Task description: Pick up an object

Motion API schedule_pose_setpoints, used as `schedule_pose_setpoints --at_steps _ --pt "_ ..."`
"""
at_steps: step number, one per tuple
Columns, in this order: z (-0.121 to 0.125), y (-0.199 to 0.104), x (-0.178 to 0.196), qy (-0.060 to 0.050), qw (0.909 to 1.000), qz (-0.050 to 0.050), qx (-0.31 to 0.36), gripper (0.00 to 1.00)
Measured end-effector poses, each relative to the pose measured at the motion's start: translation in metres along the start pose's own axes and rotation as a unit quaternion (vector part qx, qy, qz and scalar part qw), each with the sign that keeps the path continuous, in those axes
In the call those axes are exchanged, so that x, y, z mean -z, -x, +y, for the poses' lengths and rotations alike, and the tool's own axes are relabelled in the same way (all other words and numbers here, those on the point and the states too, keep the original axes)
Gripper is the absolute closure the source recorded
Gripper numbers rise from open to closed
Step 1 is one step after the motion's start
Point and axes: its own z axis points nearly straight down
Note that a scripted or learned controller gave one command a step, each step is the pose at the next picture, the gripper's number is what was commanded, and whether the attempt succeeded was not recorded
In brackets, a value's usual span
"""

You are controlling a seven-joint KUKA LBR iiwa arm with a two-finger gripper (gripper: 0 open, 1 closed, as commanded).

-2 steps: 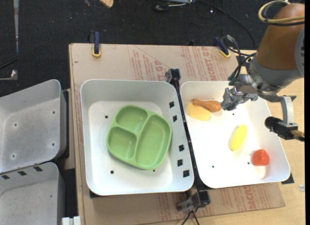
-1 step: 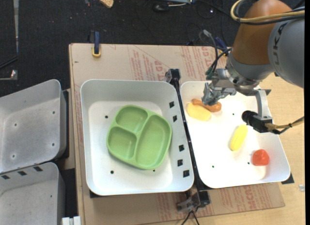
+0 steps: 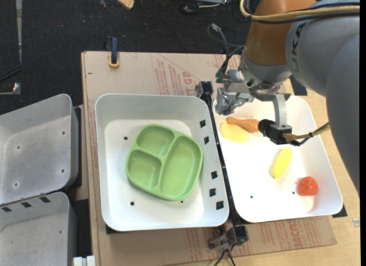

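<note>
Nearest us in the right white bin (image 3: 320,202), we see a red round toy (image 3: 307,186), then a yellow oblong toy (image 3: 281,163). The green divided plastic plate (image 3: 164,161) fills the left bin (image 3: 108,145). At the right bin's far-left corner, an orange carrot-shaped toy (image 3: 245,124) lies on a pale yellow piece (image 3: 234,134) beneath the metal two-finger gripper (image 3: 227,106).

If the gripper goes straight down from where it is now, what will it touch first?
Probably the orange carrot-like piece or the pale yellow piece just below the gripper; depth is unclear.

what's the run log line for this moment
gripper over right bin, far-left corner | carrot just below | nothing seen held | tray in left bin
</note>
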Motion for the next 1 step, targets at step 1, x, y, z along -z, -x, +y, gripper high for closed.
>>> schedule_pose_setpoints --at_steps 1 --pt "0.0215 -0.0558 -0.0139 0.0 1.0 0.0 0.0 1.0"
